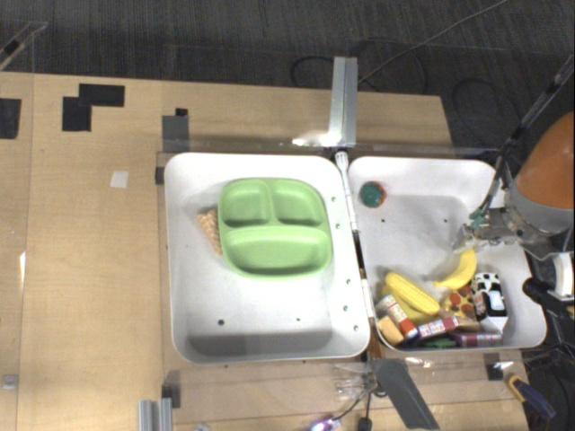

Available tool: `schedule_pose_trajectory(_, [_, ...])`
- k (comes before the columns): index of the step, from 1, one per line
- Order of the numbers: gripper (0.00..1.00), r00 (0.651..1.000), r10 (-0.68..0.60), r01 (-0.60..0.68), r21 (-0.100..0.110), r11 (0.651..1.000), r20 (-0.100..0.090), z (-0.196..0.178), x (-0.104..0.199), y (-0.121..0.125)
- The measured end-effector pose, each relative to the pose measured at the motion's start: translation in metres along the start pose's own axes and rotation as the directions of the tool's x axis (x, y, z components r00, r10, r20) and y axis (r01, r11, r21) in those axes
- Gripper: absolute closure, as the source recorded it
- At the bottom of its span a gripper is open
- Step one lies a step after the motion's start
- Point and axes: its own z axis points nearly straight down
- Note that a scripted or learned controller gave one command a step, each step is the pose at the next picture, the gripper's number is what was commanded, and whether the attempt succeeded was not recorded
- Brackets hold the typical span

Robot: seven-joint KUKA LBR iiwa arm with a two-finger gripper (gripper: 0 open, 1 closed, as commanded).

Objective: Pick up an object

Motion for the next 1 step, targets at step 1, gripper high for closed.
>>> schedule_pose_trajectory(1, [1.00,0.997,-0.082,0.082,0.012,0.997,-0.002,-0.0950,0.0387,0.0751])
